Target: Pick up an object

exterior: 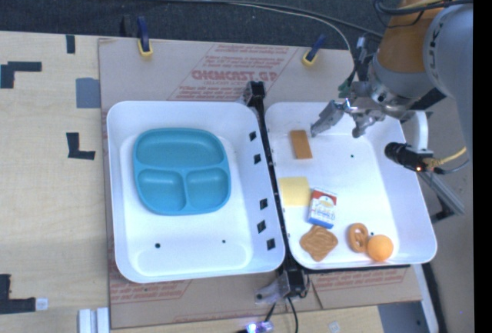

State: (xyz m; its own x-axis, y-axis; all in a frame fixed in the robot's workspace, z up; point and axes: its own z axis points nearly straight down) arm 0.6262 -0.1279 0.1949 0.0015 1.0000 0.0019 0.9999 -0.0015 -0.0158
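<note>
Clearly, the gripper [343, 122] is spread and holds nothing near the right bin's [400, 189] far edge; it should be centred over the brown block [300, 144] before descent.

even, bright overhead light – soft shadows, mild glare on white bins [123, 193], slightly soft focus.

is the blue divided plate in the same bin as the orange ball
No, the blue divided plastic plate lies in the left white bin, while the small orange ball sits in the right white bin.
</note>
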